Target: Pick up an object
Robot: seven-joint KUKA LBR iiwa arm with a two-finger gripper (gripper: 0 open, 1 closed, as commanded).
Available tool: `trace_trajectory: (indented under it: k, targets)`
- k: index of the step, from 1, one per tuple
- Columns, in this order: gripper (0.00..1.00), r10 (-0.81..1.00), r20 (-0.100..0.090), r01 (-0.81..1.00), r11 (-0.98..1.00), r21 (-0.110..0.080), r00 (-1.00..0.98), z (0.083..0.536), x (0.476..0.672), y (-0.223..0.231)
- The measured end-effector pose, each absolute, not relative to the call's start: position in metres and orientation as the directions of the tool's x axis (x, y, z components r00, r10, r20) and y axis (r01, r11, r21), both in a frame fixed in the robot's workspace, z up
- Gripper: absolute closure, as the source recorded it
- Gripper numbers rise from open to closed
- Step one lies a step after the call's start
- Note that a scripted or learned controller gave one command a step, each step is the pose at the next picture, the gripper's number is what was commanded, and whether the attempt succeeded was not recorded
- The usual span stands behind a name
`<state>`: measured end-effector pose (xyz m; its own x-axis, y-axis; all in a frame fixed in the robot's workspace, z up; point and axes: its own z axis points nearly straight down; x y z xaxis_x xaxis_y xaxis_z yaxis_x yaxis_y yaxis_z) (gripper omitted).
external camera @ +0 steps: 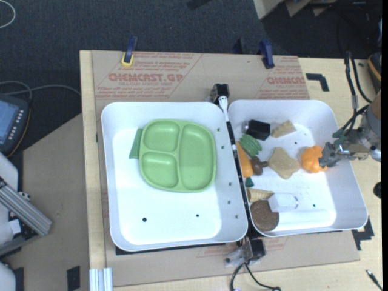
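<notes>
The gripper [332, 152] sits at the right bin's [315, 111] right rim, touching an orange ball [311, 159]; its spread is unclear. Clutter fills that bin's left side. The green plate [178, 155] occupies the left bin [121, 180].

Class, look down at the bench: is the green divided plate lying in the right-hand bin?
No, the green divided plate lies in the left bin.

a robotics lab: clamped bench [182, 71], loose cables [36, 90].
</notes>
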<state>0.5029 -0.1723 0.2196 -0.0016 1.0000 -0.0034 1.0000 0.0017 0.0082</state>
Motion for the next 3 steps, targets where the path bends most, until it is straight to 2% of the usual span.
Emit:
trace_trajectory:
  k: [1, 2, 3]
  targets:
    - [1.00, 1.000, -0.001, 1.000, 0.005, 0.004, -0.005, 0.213, 0.538, -0.134]
    - [1.00, 1.000, -0.001, 1.000, 0.005, 0.006, -0.005, 0.225, 0.579, -0.108]
    - [1.00, 1.000, 0.000, 1.000, 0.006, 0.005, -0.006, 0.224, 0.608, -0.070]
